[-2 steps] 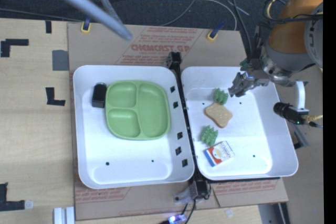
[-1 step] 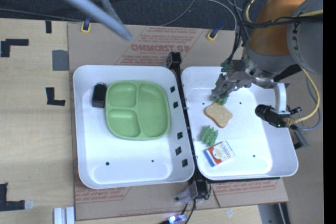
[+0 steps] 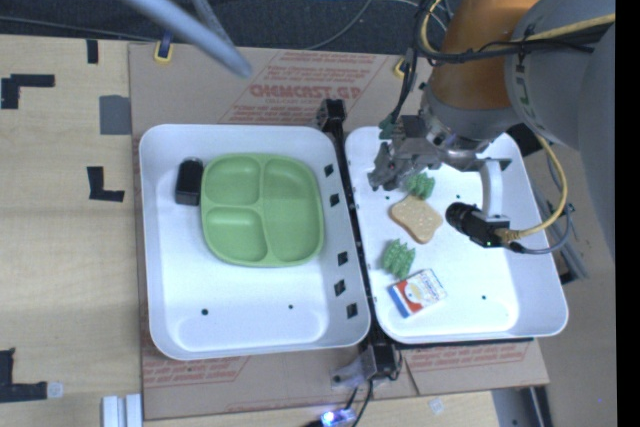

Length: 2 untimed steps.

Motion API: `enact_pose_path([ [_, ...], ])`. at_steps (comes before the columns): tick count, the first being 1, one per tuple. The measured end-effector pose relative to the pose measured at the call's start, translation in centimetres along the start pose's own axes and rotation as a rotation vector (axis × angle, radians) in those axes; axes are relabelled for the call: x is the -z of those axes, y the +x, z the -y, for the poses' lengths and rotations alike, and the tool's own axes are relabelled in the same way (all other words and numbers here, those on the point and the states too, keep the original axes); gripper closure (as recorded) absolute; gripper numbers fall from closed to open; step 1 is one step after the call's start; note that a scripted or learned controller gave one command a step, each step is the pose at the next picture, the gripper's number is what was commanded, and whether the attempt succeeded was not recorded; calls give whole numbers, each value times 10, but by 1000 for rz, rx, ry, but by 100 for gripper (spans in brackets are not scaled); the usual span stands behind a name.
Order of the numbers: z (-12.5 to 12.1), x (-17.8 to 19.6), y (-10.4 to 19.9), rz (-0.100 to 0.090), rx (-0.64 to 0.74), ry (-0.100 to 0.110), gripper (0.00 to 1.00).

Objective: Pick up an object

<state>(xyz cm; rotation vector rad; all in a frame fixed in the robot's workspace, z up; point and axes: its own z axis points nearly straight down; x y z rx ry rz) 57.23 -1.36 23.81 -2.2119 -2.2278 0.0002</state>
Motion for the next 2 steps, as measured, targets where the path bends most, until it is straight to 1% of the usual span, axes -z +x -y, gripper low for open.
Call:
enact_pose_path([
  [1, 14, 6, 50, 0, 0, 1, 100],
  [2, 25, -11, 100, 1, -1, 2, 100],
])
